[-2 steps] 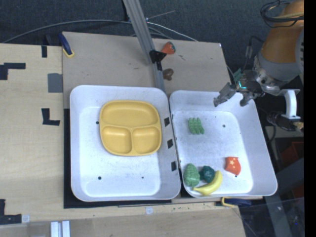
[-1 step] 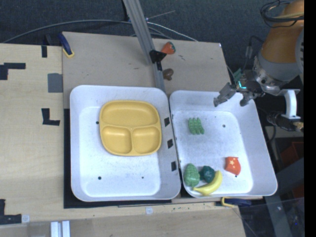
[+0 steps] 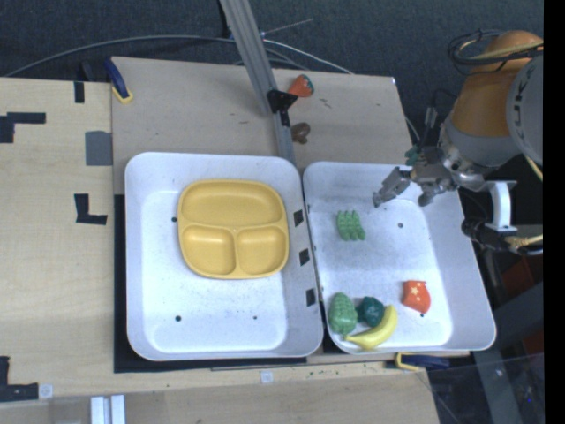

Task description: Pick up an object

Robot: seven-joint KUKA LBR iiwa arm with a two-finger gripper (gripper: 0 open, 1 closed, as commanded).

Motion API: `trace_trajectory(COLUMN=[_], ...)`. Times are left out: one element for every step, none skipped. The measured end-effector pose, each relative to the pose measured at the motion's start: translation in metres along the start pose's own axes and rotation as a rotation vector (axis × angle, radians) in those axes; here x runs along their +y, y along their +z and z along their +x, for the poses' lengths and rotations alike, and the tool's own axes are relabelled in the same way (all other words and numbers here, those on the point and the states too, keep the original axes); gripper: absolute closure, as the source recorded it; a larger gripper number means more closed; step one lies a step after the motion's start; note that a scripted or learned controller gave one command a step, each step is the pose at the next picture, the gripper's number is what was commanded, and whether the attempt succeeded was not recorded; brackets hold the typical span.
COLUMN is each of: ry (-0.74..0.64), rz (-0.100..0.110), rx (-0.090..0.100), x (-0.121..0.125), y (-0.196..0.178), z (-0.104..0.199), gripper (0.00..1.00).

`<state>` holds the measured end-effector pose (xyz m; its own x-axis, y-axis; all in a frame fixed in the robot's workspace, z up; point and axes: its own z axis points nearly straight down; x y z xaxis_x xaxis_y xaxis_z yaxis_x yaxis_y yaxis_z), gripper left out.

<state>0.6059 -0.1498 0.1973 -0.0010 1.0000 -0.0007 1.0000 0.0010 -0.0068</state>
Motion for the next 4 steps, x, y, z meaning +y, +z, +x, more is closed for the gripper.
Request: trace_trajectory(ry=[0.000, 0.002, -0.001, 0.000], rz=[0.000, -0.010, -0.017, -0.009], rx=[0.000, 0.001, -0.001, 0.000], x=[-0.002, -0.004, -0.002, 0.003], y=[0.044, 0.104, 0.089, 0.046], z=[-0.002, 0.000, -0.001, -0.002], gripper=[0.00, 0.00, 1.00, 1.00])
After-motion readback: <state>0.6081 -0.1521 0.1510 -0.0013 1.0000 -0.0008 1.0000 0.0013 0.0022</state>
